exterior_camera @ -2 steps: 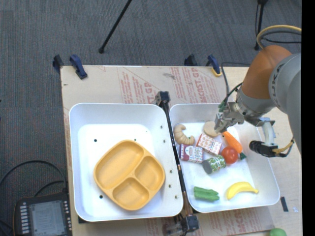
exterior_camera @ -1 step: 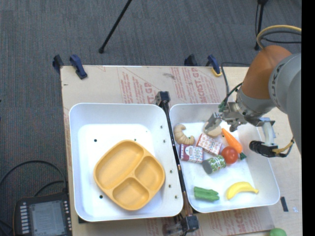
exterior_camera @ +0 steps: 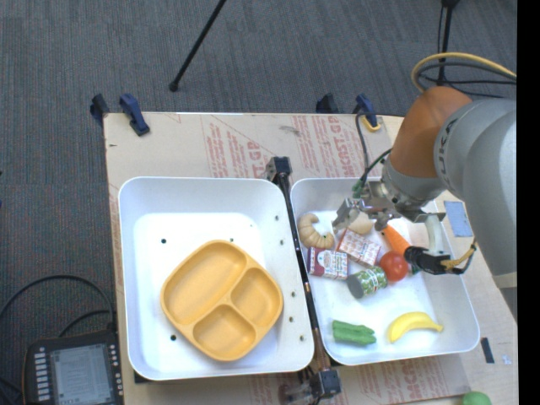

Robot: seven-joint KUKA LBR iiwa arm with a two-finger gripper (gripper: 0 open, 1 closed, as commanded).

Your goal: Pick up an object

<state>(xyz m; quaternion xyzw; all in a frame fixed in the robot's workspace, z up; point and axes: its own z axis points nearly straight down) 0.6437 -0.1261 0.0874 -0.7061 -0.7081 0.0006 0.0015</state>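
Hovering low over the back half of the right bin (exterior_camera: pixel 472 327), the gripper (exterior_camera: pixel 361 215) sits just above a pale round item (exterior_camera: pixel 363 224) by the croissant (exterior_camera: pixel 316 230); can't tell its opening. Step looks like the descent-to-grasp, nothing visibly held. Candidates nearby: red-white packets (exterior_camera: pixel 346 254), tomato (exterior_camera: pixel 393 267), carrot (exterior_camera: pixel 395 240); banana (exterior_camera: pixel 413 325) and green piece (exterior_camera: pixel 353 333) near the front edge. Next move needs a clean close on one item. Left bin (exterior_camera: pixel 135 226) has the yellow divided plate (exterior_camera: pixel 221 299).

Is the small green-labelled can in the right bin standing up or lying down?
Lying down: the can rests on its side, tilted, beside the tomato.
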